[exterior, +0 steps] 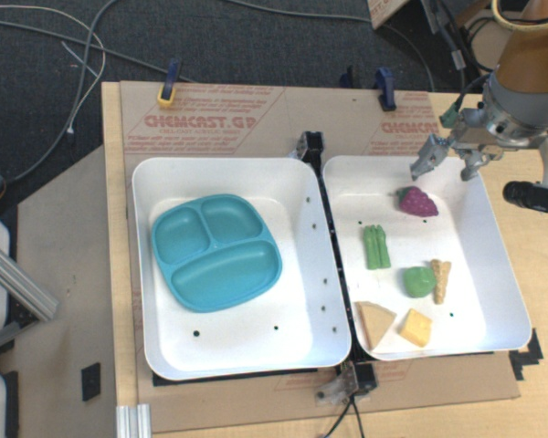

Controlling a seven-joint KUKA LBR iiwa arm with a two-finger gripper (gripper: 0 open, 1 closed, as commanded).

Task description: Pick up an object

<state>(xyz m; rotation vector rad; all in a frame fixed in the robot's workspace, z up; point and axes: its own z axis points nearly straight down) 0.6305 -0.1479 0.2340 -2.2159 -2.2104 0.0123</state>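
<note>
Two white bins on your cardboard bench.
Your gripper (447, 158) hangs spread open, holding nothing; the purple grapes (417, 202) lie just below-left of it.

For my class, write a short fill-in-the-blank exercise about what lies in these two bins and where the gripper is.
1. The teal divided plate lies in the ____ bin.
2. The gripper hovers nearest the ____ grapes.
3. The green asparagus lies in the ____ bin.
4. The item nearest the right bin's front edge, beside the tan wedge, is a ____ block.

Missing words: left; purple; right; yellow
</note>
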